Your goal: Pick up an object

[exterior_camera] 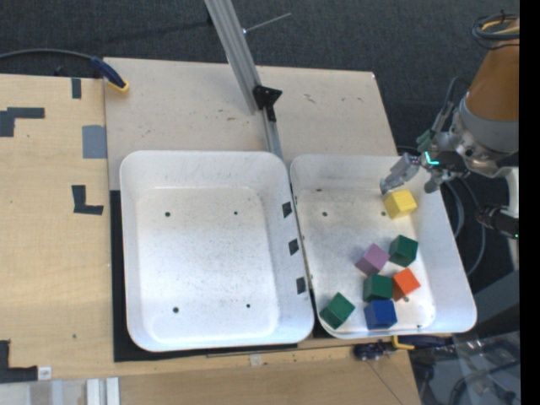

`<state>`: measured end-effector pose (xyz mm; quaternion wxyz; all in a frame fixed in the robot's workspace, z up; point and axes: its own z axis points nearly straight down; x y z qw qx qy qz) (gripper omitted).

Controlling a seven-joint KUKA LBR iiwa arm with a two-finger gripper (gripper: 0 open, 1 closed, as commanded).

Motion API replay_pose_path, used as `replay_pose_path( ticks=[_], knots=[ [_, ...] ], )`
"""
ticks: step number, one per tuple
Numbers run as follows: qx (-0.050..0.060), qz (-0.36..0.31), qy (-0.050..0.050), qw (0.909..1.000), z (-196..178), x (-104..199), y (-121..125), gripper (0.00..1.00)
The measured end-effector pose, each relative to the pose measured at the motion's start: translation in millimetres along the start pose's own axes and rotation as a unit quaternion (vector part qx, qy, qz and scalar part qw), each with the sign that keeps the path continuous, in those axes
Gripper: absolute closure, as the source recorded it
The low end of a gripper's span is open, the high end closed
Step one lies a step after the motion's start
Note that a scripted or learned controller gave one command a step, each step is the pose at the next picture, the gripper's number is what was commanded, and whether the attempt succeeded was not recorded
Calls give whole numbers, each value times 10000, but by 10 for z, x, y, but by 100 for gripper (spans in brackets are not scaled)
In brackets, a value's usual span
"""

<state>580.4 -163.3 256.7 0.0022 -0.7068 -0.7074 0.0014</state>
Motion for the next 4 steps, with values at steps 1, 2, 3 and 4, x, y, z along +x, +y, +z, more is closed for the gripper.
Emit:
replay_pose_path(
  ticks=[1, 2, 3, 4],
  knots=[
    [-22, -6, -4, 10000, -23, 1, 8, 0],
    [12, -4, -1, 10000, 572, 97, 12, 0],
    [14, -2, -2, 10000, 1217, 110, -34, 0],
    [-3, -3, -7, 10000, 1678, 119, -43, 0]
  ],
)
